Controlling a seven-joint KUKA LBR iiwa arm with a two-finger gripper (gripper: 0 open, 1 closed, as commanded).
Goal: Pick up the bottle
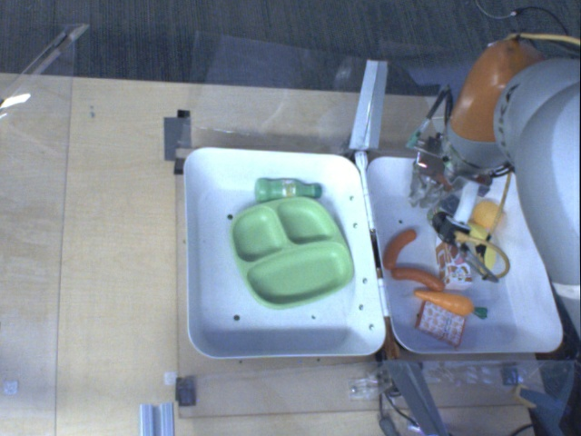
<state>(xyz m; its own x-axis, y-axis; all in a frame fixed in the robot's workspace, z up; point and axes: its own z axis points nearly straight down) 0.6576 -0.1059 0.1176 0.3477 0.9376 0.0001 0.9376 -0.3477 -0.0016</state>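
Clearly translucent green bottle [287, 189] lies beside moulded tray [292, 252]; end effector [427, 193] grip indiscernible.

Bright even light, soft shadows (faint glare upper left), slight blur.

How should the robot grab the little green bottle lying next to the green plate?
Likely from straight above, fingers closing across the middle of the green bottle. It lies on its side along the left bin's far wall, with the green divided plate close beside it, so space is tight.
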